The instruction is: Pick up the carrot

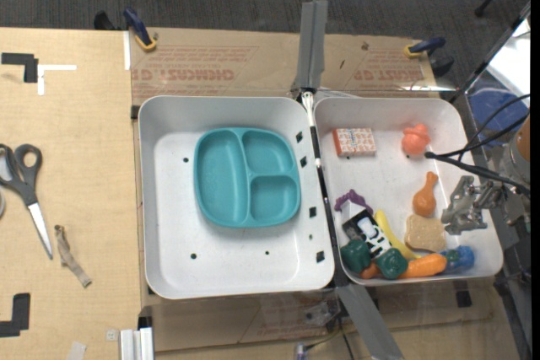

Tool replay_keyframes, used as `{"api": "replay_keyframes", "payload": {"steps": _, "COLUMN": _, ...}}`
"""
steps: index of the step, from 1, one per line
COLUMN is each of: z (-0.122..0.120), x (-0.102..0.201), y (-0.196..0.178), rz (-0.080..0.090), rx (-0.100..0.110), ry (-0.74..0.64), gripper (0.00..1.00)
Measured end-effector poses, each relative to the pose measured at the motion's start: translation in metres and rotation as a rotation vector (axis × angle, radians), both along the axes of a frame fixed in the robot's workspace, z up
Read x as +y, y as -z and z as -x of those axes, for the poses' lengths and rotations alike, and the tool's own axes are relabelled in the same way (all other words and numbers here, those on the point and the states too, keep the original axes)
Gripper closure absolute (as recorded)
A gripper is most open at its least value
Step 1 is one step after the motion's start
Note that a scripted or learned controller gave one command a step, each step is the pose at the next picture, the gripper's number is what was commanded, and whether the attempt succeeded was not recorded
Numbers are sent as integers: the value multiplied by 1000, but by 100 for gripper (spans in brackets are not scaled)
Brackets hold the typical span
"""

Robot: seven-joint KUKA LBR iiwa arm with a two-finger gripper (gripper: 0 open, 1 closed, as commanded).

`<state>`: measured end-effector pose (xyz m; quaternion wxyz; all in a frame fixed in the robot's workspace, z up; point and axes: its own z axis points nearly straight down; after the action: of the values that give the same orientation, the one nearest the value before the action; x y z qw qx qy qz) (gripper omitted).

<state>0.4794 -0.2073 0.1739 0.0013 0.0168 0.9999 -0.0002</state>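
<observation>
One camera view to go through, so we keep it short: the carrot (424, 266) lies at the front edge of the right bin (449, 118), its long axis running roughly left-right and slightly tilted, touching a green toy (391, 265) on its left, with a blue toy (462, 258) just to its right. The gripper (467, 212) hovers at that bin's right rim, above and right of the carrot; how it is set we cannot tell. We judge a short move down-left remains.
</observation>
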Motion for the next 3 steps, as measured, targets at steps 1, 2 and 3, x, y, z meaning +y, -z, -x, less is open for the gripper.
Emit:
{"api": "replay_keyframes", "payload": {"steps": 1, "z": 0, "x": -14, "y": 24, "rz": 0, "rx": 0, "ry": -376, "gripper": 100}}
{"api": "replay_keyframes", "payload": {"steps": 2, "z": -12, "x": 14, "y": -13, "rz": 0, "rx": -2, "ry": -386, "gripper": 100}}
{"api": "replay_keyframes", "payload": {"steps": 3, "z": -12, "x": 14, "y": -13, "rz": 0, "rx": -2, "ry": -385, "gripper": 0}}
